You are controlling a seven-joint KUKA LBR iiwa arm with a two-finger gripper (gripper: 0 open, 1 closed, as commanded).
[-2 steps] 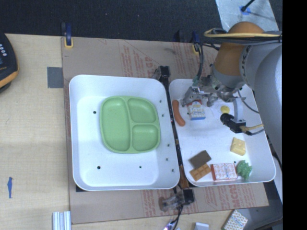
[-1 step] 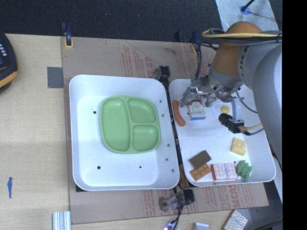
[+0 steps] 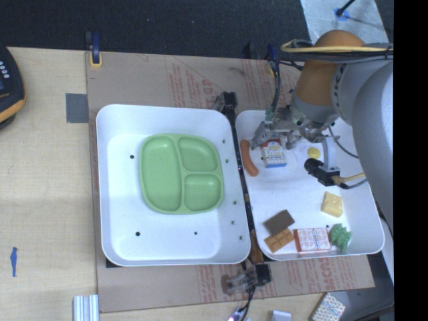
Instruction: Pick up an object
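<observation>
We see the end effector (image 3: 275,139) lowered into the far left corner of the right bin (image 3: 358,243), directly over a small white-and-blue packet (image 3: 273,157); whether its fingers are spread or pressed together, we cannot tell. A sausage (image 3: 249,158) lies just beside the packet along the bin's left wall, and a green divided plate (image 3: 181,173) sits mid-left bin (image 3: 117,179).

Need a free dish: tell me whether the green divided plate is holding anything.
Empty. The green divided plate lies flat in the left bin, all three compartments bare.
</observation>
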